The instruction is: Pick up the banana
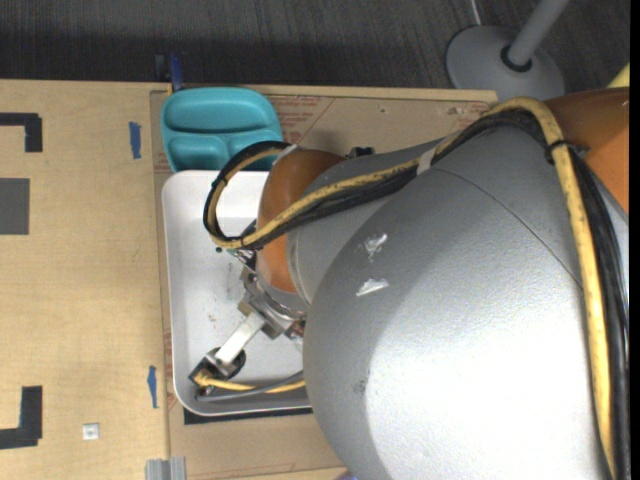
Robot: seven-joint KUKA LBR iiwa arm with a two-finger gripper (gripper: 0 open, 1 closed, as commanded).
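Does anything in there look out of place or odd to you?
The teal tray looks oddly placed: it sits at the far end of the white bin, seemingly straddling its rim rather than lying flat inside. Nothing else stands out.

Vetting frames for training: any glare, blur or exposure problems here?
Camera view: light is even and soft; small glints sit on the grey arm, which looms close to the lens, looks slightly soft and covers much of the scene; the white bin is bright but not blown out, its scuffs readable; the teal tray is sharp.
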